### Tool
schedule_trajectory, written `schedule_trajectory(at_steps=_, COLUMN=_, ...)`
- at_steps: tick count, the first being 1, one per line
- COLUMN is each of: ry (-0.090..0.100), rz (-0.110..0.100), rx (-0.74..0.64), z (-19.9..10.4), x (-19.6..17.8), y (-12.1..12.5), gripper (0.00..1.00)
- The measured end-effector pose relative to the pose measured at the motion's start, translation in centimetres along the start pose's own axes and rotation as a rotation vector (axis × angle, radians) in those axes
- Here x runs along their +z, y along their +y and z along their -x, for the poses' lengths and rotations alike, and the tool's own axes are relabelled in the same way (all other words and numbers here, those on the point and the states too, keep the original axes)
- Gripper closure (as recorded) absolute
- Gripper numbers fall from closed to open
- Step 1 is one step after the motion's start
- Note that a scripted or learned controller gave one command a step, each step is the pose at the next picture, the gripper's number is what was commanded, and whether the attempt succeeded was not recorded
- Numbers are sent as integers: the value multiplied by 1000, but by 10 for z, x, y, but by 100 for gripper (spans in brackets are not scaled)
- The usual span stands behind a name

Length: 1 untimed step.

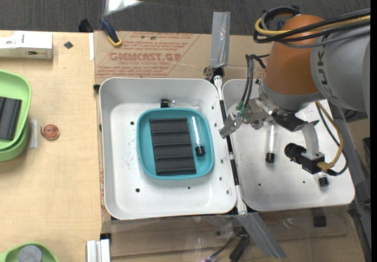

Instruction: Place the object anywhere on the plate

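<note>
On the teal plate (175, 143) in the left bin (112, 155), a clear marker (197, 135) already lies by its right rim; task apparently complete. Whether the jaws (270, 143), over the right bin (294, 193), are open cannot be told.

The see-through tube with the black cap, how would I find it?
Look at the left white bin. In its middle sits a teal plate with a dark ribbed insert. The clear tube lies along the plate's right edge, the only see-through thing there, with its black cap toward you.
</note>
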<state>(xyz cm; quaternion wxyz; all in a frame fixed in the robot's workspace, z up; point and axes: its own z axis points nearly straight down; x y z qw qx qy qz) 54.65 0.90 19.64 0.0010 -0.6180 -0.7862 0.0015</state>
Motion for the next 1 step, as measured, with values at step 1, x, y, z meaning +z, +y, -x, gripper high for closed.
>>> schedule_trajectory(at_steps=1, ry=-1, rz=1, rx=-7, z=52, x=-8, y=-1, gripper=0)
